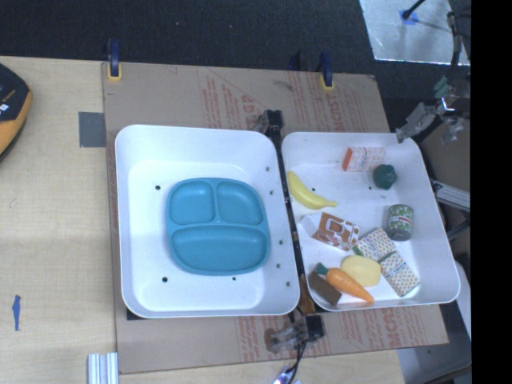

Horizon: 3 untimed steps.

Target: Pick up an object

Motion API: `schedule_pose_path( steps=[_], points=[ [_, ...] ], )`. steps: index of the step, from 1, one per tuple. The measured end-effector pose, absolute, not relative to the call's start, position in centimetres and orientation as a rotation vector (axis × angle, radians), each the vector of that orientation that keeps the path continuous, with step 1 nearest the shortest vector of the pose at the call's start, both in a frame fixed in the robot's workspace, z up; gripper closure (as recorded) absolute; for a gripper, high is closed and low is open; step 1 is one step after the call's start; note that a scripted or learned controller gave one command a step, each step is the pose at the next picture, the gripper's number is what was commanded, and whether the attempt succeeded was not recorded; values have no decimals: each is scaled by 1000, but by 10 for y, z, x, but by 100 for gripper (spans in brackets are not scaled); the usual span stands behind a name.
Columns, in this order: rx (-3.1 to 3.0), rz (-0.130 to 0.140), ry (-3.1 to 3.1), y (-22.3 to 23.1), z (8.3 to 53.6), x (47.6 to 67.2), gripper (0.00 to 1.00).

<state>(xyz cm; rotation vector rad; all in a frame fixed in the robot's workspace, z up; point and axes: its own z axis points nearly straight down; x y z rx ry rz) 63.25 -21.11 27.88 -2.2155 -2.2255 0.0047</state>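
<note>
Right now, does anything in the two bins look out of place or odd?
Nothing looks spilled or damaged. The blue plate lies flat in the left bin. In the right bin, the carrot rests partly on a dark item at the front corner, a small pile.

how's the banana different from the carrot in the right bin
The banana is yellow and curved; the carrot is orange, straight and tapered. The banana lies by the bin's left wall, apart from other items; the carrot sits at the near edge, touching a yellow item. Both are toy foods lying flat.
</note>
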Motion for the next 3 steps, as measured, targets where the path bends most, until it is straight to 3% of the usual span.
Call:
schedule_pose_path(
  steps=[1, 2, 3],
  points=[
    [-2207, 14, -2218, -210, 82, 607, 0],
    [-2210, 0, -2234, -155, 93, 659, 0],
    [-2211, 5, -2230, -158, 104, 657, 100]
  ],
)
